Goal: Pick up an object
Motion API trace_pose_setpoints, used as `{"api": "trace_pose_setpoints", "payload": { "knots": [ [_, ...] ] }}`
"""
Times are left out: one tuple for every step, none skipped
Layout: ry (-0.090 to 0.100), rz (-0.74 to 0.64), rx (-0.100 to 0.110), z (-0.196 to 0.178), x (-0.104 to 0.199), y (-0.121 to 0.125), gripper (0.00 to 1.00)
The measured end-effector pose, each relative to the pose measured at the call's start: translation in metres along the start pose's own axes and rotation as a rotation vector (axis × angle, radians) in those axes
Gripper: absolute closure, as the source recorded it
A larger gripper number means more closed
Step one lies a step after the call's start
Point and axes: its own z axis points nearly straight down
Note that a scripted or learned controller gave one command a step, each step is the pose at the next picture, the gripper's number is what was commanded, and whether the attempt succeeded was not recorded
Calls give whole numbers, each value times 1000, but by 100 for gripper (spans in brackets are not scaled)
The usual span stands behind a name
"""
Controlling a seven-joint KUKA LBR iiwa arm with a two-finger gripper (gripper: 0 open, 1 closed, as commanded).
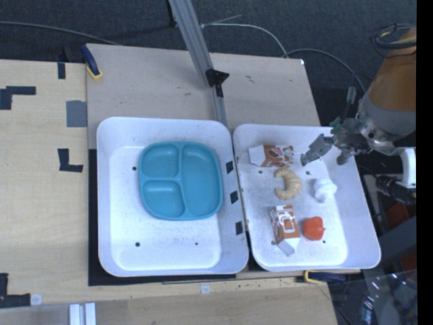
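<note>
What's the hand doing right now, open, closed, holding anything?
Hand: above the right bin's far edge, nothing seen in it; open or closed cannot be told.

- My gripper (329, 149) hangs over the right bin (358, 239), fingers spread.
- Below: croissant (289, 183), two cartons (270, 156), tomato (312, 228).
- Left bin (118, 249) holds a teal tray (181, 180).

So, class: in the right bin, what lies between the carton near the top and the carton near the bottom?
The croissant lies between the upper carton and lower carton, in the camera view.
</note>
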Motion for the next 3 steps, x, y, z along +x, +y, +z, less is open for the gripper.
{"api": "trace_pose_setpoints", "payload": {
  "knots": [
    [0,0,0,0,0,0,0],
    [0,1,7,64,1,2,0],
    [1,2,7,125,4,-8,0]
  ]
}}
